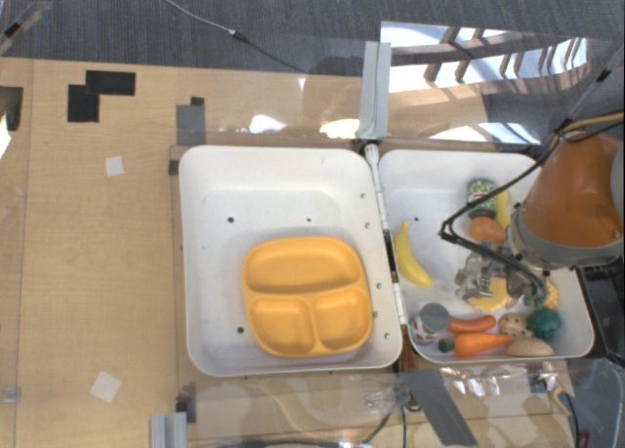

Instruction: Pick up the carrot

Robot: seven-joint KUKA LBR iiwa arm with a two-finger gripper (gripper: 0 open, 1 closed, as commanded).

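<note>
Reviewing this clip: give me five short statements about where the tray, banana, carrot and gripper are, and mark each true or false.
1. The yellow tray lies in the left bin. True.
2. The banana lies on the yellow tray. False: it lies in the right bin, near the wall between the bins.
3. The carrot lies near the front edge of the right bin. True.
4. The gripper holds the carrot. False: the carrot lies on the bin floor, apart from the gripper, which hangs farther back over the other toys.
5. The arm works over the left bin. False: it reaches over the right bin.
</note>
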